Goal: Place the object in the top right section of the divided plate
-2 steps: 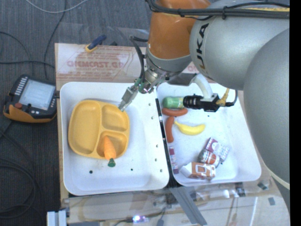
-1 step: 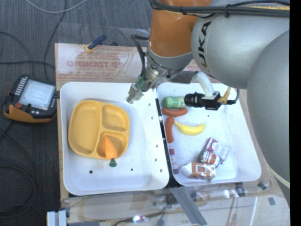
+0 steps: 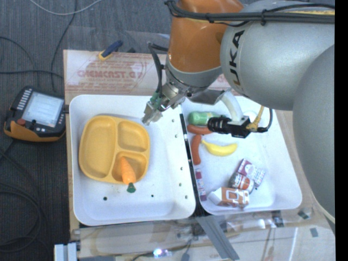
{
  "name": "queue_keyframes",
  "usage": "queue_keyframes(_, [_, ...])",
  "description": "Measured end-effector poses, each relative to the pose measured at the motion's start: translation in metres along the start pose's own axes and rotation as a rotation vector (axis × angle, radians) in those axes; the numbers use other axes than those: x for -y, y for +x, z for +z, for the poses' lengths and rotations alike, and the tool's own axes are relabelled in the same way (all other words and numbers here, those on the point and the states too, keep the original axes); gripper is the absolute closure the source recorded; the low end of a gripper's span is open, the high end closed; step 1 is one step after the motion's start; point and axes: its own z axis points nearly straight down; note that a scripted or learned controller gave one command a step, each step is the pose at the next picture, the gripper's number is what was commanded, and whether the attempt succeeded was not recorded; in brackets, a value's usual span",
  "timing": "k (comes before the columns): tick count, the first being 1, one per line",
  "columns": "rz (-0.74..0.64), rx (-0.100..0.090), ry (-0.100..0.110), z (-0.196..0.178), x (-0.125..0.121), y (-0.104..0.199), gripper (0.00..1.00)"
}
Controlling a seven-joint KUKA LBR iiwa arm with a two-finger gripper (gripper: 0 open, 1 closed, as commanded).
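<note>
The arm point(image 3: 255, 48) is reaching in from the R, w/ its jaws hanging over the L bin point(image 3: 163, 200), just beside the top R corner of the yellow plate point(image 3: 95, 145). Can't tell whether the jaws are released or clenched; they're too small and blurred.

The carrot point(image 3: 127, 171) is lying in the plate's bottom R section, orange body pointing up toward the divider. Its green stalk end is poking over the plate's lower rim toward the bin floor. The top R section, right above it, is sitting closest to the jaws.

In the R bin point(image 3: 285, 197), a green item point(image 3: 200, 117) is lying near the top L corner, w/ a red sausage point(image 3: 196, 148) running down along the L wall below it. A banana point(image 3: 220, 148) is lying just beside the sausage. Two small cartons point(image 3: 247, 175) are sitting toward the bottom, close together, one red-and-white, the other mostly white.

Off the table to the L, a handheld control unit point(image 3: 35, 113) is resting on the dark floor.
</note>
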Motion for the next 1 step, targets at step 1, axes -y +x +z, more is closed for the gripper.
queue_keyframes(1, [0.002, 0.002, 0.001, -0.0001, 0.0004, -0.001, 0.0])
